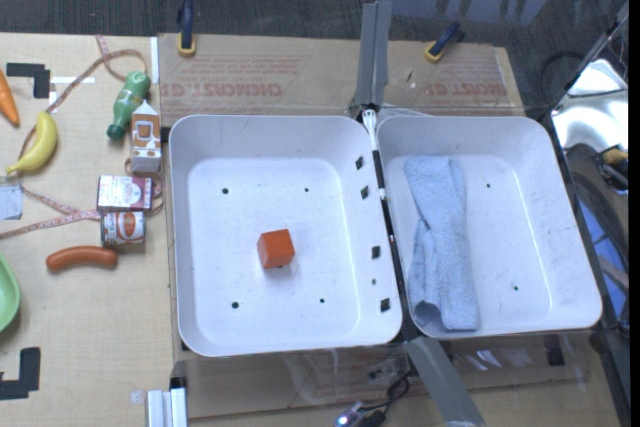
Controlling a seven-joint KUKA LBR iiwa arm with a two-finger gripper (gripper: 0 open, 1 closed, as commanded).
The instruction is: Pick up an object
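A small orange-red cube [276,248] rests near the middle of the left white bin [200,315]. A light blue-grey towel [442,240] lies crumpled lengthwise in the left half of the right white bin [560,215], running from the back of the bin to its front edge.
On the wooden surface left of the bins lie toy foods: a banana [36,143], a green bottle [127,102], a small carton [145,141], a box [125,192], a can [124,228] and a sausage [81,259]. Cardboard [260,75] sits behind the bins, held by clamps.
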